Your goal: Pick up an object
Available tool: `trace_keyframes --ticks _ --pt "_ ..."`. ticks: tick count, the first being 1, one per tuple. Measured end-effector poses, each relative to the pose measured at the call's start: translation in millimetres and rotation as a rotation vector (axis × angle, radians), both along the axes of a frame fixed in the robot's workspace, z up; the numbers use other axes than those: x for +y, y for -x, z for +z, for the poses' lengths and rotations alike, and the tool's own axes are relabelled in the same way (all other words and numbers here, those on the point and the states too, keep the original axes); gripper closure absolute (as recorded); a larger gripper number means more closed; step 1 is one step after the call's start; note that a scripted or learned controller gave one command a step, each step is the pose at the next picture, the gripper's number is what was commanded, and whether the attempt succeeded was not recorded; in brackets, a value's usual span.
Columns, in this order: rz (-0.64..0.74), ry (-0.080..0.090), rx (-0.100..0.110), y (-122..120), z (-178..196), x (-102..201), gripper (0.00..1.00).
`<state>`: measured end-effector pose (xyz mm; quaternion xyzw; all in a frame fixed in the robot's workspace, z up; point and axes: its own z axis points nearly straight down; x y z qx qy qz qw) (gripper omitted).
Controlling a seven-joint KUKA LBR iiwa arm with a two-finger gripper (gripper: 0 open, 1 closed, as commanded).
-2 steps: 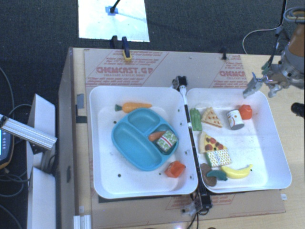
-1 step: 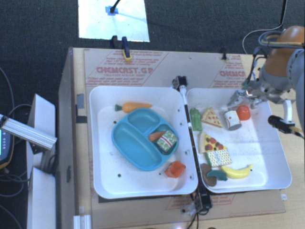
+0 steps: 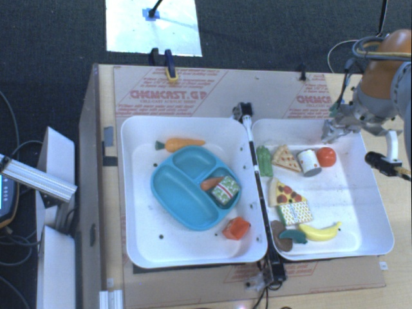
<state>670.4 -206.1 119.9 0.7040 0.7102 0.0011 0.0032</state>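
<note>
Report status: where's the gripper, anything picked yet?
Gripper over right bin's far rim, nothing seen held. Nearest items: red ball and can, resting in the bin. Nothing between them and the gripper.

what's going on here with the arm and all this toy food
A robot arm reaching in from the right hangs over the far right corner of the right bin, its gripper just above the rim. It holds nothing yet. The nearest items are a red tomato and a small can. The left bin holds a blue divided plate and a carrot.
</note>
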Motion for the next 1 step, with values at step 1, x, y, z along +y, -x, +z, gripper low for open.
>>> trace_keyframes --ticks 1 --pt "0.001 0.000 0.000 0.0 -0.2 0.2 0.00"
